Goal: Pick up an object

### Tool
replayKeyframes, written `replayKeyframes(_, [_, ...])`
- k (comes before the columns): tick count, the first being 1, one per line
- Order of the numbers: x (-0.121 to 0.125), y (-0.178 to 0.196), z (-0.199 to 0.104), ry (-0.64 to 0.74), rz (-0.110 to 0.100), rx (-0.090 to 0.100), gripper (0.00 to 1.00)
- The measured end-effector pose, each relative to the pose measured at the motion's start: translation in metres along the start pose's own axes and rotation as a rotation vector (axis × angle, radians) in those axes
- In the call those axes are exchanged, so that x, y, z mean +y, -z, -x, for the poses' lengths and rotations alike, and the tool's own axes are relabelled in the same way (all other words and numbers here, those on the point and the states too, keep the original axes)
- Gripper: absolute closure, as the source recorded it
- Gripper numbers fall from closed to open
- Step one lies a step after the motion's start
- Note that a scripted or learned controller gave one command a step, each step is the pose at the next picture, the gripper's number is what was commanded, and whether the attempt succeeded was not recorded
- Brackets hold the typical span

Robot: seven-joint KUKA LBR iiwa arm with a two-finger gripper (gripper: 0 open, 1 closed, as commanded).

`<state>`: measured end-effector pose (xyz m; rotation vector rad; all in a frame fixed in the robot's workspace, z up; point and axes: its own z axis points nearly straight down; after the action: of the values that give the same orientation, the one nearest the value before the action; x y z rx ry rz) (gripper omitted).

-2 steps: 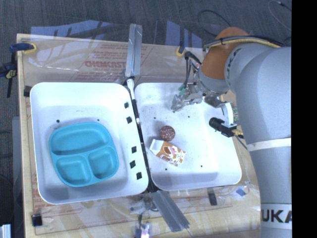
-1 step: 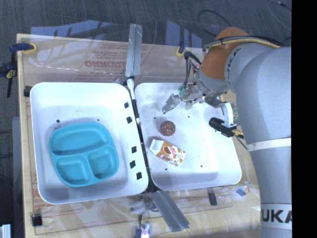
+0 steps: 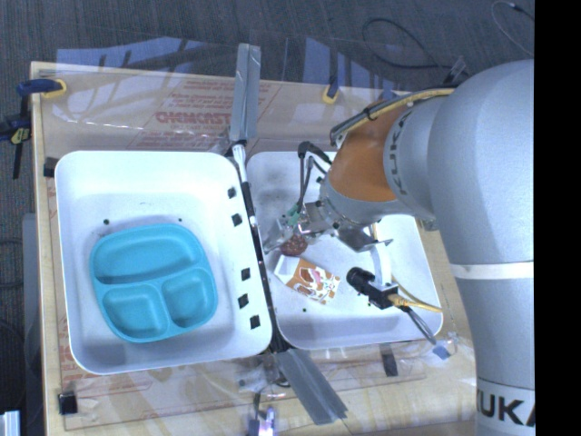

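Observation:
In the right bin point(image 3: 413, 243) lies a flat orange-and-white packet point(image 3: 313, 281), near the bin's middle. Just above it, to the left, sits a small brown object point(image 3: 294, 242). My gripper point(image 3: 301, 225) reaches down into this bin from the right and hangs right over the brown object. The wrist hides how it meets the object, so I cannot tell whether it touches it.
The left bin point(image 3: 82, 189) holds a blue divided tray point(image 3: 152, 281) with three compartments. A ridge with black clips point(image 3: 245, 243) separates the two bins. The grey arm point(image 3: 472, 180) covers the right bin's far right side.

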<state>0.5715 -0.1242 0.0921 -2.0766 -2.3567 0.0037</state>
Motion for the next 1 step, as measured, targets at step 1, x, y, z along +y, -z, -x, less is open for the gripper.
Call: replayKeyframes(1, [-0.0004, 0.0088, -0.0001, 0.004, -0.003, 0.000, 1.00])
